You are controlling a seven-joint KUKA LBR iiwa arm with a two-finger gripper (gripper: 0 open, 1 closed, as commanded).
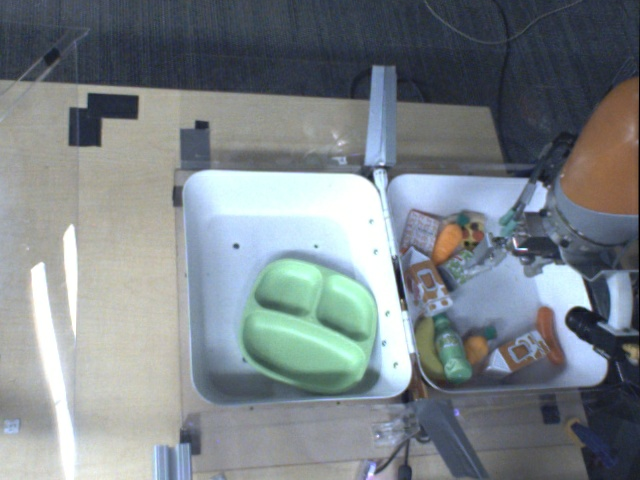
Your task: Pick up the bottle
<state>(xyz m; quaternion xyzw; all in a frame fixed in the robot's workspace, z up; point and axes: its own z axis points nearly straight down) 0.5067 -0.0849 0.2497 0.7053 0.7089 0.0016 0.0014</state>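
View: 1 fixed camera above the bench (100,268), looking down at a slant.
Coverage: both white bins (215,298) whole, moderately far.

Light wood bench (110,298) carries two shallow white bins side by side. Right bin (520,293) sits under gripper (505,240); left bin (210,268) touches it on side away from arm. Black marks (100,116) far beyond.

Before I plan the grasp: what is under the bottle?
The green bottle lies on the right bin's floor, against a banana, with an orange piece beside it. Anything beneath it is covered.
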